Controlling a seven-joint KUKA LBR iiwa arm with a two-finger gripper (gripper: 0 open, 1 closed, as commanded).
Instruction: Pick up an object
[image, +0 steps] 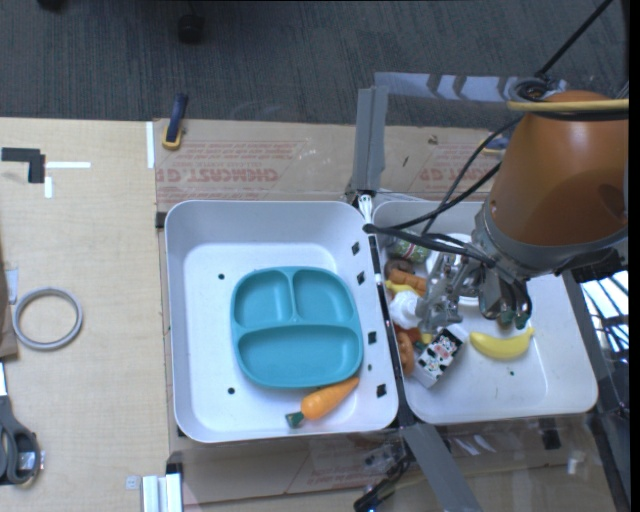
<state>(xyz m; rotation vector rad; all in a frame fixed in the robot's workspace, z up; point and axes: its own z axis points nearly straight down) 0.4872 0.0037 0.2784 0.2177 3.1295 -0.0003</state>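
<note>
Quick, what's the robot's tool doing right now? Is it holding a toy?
Tool: low over the right bin, by the banana; grip state cannot be told.

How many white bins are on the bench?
2. The left bin holds a blue divided plate and a carrot. The right bin holds a banana and other items, partly hidden under the arm.

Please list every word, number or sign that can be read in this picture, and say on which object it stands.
Red print on the cardboard sheet: a line of letters, seen upside down and too blurred to read.
Black-and-white carton in the right bin: dark patches, no readable letters.
Nothing else bears readable text.
</note>
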